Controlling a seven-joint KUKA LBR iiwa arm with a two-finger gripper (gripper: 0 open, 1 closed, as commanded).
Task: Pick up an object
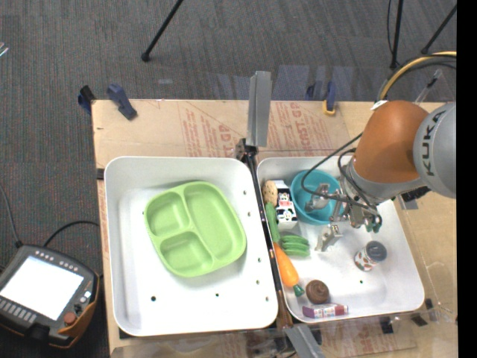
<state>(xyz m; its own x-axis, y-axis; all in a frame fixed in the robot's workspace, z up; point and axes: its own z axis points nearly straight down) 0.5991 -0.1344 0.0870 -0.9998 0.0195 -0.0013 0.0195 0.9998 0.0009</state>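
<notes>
Camera view, gripper jaws unclear, teal bowl behind, small cup beside, carrot nearby.

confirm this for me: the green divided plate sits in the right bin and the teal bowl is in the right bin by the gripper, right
Not quite. The green divided plate lies in the left bin, as the camera view shows. The teal bowl is indeed in the right bin by the gripper.

Part of the teal bowl in the right bin is being covered by the arm's wrist. Beside that bowl, the gripper is being rendered too small for its fingers' state to be judged. Below the bowl, the label on a small pink packet is being left unreadable.
</notes>
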